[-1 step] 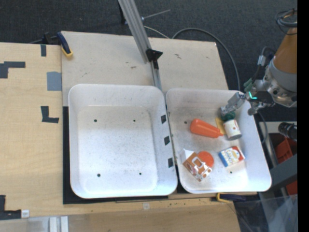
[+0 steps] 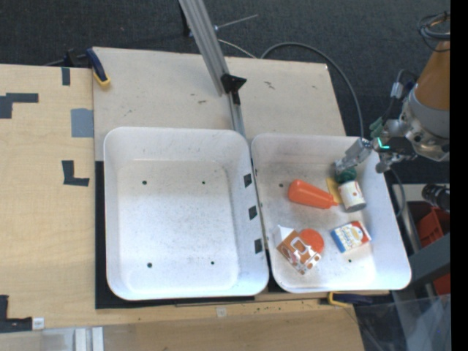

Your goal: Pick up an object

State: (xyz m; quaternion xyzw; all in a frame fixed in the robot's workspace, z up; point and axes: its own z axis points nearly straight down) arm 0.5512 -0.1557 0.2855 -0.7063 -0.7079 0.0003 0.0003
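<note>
KUKA arm (image 2: 431,101) is reaching in from the right w/ its gripper (image 2: 349,161) hanging over the far right part of the right bin (image 2: 380,269), approx. above the small white bottle (image 2: 352,194). The gripper is sitting just beyond the bottle's dark cap end, very near it; contact can't be confirmed at this angle. Jaw state: cannot tell, since the tool is reading as a grey blur w/ a green-lit spot behind it.

All candidate objs are lying in the right bin. Taking the bottle as landmark: an orange carrot-shaped toy (image 2: 310,194) is lying just left of it, a sliver of yellow showing between the two; a small blue-and-white carton (image 2: 349,236) is sitting just in front of it; a red-and-white patterned box (image 2: 298,249) is resting further front-left, touching a round orange ball (image 2: 312,238). The left bin (image 2: 117,196) is sitting well left of the bottle, beside the right bin.

Progress, as judged: early. Nothing is appearing lifted; every obj is resting on the bin floor. Approach looks mostly made, prob. toward the bottle; descent, closing and lift are remaining.
</note>
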